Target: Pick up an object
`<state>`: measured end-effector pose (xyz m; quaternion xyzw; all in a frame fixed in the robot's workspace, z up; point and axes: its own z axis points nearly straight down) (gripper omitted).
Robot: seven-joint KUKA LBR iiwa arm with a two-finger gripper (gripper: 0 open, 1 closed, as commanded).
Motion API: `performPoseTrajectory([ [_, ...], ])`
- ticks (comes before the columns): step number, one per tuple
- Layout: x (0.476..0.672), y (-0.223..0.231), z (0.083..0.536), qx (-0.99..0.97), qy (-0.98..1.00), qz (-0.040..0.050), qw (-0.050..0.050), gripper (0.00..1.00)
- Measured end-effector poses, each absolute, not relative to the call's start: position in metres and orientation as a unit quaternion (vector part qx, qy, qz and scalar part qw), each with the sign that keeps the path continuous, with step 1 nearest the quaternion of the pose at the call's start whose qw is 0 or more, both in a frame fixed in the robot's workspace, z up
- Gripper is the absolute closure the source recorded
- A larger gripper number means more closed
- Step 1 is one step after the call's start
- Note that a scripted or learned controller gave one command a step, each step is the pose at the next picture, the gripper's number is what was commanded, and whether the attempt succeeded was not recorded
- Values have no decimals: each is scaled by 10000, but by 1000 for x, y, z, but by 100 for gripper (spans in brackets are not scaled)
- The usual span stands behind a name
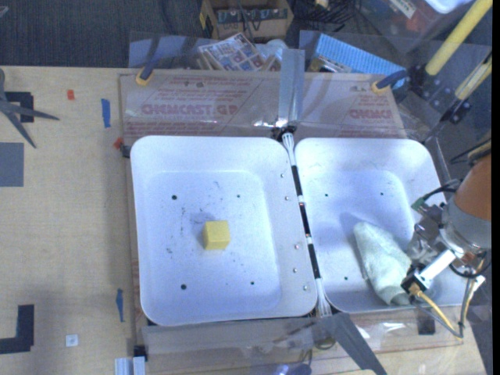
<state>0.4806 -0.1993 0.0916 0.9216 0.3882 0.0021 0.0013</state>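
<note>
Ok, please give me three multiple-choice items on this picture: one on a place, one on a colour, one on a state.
1. Where does the cube lie? A the view's left bin; B the view's right bin; C the bench outside the bins.
2. Its colour? A red; B yellow; C green.
3. The white cloth is: A spread flat; B folded square; C bunched up.
Answers: 1 A, it sits on that bin's floor; 2 B, it is plainly yellow; 3 C, it forms a long wrinkled heap.

The arm (478,198) was cut off at the right edge; the gripper (419,262) hid one end of the cloth (377,255).
</note>
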Motion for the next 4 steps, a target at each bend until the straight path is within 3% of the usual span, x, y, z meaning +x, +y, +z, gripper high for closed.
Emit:
performPoseTrajectory([
  [1, 484, -137, 91, 7816, 6237, 50, 69, 100],
  [2, 556, -104, 91, 8602, 5098, 52, 56, 100],
  [3, 593, -90, 143, 9851, 1721, -12, -7, 100],
  [4, 562, -107, 90, 9720, 2350, 42, 4, 100],
])
